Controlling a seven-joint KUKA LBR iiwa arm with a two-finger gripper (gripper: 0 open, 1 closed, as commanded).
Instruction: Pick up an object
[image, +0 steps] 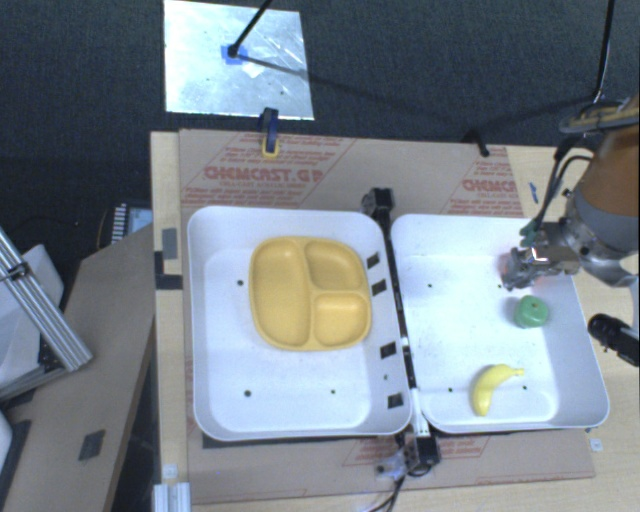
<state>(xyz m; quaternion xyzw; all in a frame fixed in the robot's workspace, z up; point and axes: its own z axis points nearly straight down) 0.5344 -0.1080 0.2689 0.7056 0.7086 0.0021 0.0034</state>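
Pincer (520, 272) is sitting over the right bin (450, 300), close to its right edge and toward the far half, with the grey arm (605, 215) coming in behind it from the right. Honestly can't tell from up here how the pincer is set, it's just a dark blob at this angle, and I see nothing caught in it.

Right next to it, a bit nearer the front, is a small green thing (531, 312), roundish, lying on the bin floor. They look close but apart. Further toward the front edge of the same bin there's a yellow banana toy (494, 386), well apart from the green one.

My read: this is the approach step, nothing lifted yet. The green thing looks like the nearest target, so the next move would be a small shift toward the front to get centred over it, then straight down.

Room-wise, the green one is near the right wall, so that side is tight. The middle of the right bin is wide open. Left bin (215, 300) has a yellow divided tray (305, 292) in the middle, not in the way.
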